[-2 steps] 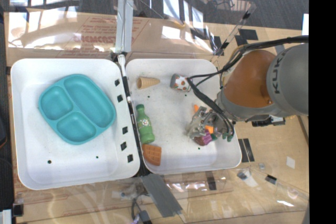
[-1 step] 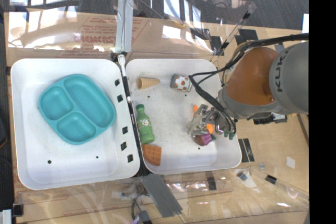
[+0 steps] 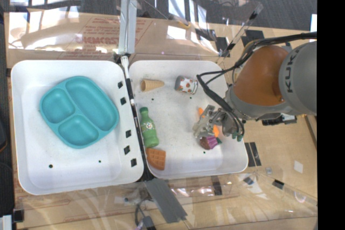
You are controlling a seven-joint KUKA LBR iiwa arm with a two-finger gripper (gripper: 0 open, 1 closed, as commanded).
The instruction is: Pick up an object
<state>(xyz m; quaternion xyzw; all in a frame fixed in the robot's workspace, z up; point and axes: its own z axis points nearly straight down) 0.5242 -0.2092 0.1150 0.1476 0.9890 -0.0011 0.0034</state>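
My gripper (image 3: 207, 127) hangs low over the right side of the right bin (image 3: 178, 167), reaching in from the right. Right under it lie a small purple and brown toy (image 3: 209, 142) and orange pieces (image 3: 201, 111). A green bottle (image 3: 148, 127) lies along the bin's left wall. Below it sits a waffle piece (image 3: 157, 158). An ice cream cone (image 3: 151, 84) and a small white cup with red spots (image 3: 186, 84) lie near the bin's far wall.
The left bin (image 3: 32, 169) holds a teal divided plate (image 3: 78, 110). A divider with black clips (image 3: 128, 116) runs between the bins. Clear plastic walls stand behind them. Black cables loop from the arm over the right bin's far right corner.
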